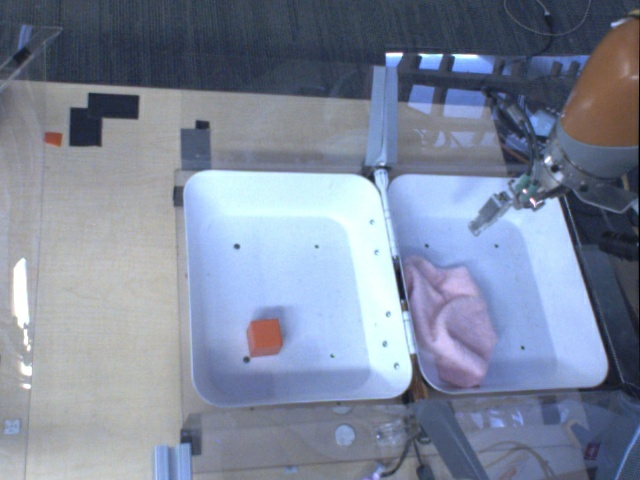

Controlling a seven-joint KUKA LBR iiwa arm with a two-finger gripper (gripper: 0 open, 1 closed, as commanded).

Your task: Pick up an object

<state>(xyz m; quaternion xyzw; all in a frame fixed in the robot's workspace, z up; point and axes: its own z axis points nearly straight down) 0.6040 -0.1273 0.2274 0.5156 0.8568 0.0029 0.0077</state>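
The arm point(605, 108) is cut off by the frame's right edge; its orange band is rounded and glossy above a grey wrist. The gripper point(487, 215), small and blurred, hangs over the right bin point(560, 268) near its far edge, and whether it is open or closed cannot be told; nothing is seen in its grasp. A pink cloth point(450, 320), soft and crumpled, lies against that bin's left wall toward the near edge. An orange block point(265, 337), cubic and matte, sits near the left bin's point(280, 208) near edge, left of centre.
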